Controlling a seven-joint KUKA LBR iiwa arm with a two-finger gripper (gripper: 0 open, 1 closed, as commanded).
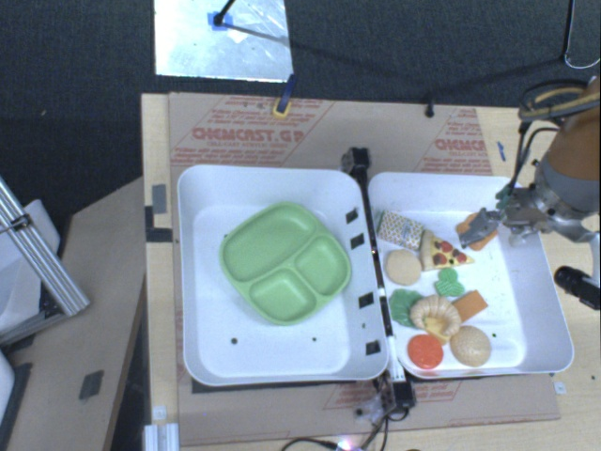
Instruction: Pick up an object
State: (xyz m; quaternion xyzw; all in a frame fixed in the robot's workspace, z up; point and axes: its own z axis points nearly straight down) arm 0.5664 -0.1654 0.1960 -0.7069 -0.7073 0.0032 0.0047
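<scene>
Hovering over right bin's upper-right: gripper w/ orange piece right at tip; grip state can't tell. Piece's long axis diagonal.

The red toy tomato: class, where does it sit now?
The round red toy tomato lies in the right white bin, near its front edge, between the tan bread roll and the bins' divider.

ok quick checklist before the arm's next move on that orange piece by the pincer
1. Pincer over the right bin: ok.
2. Orange piece at the pincer tips: ok, they overlap in the view.
3. Piece actually gripped: cannot tell, the tips hide the contact.
4. Room around the piece: ok, the pizza slice lies apart to its left.
5. Green plate alone in the left bin, free as a drop spot: ok.
</scene>
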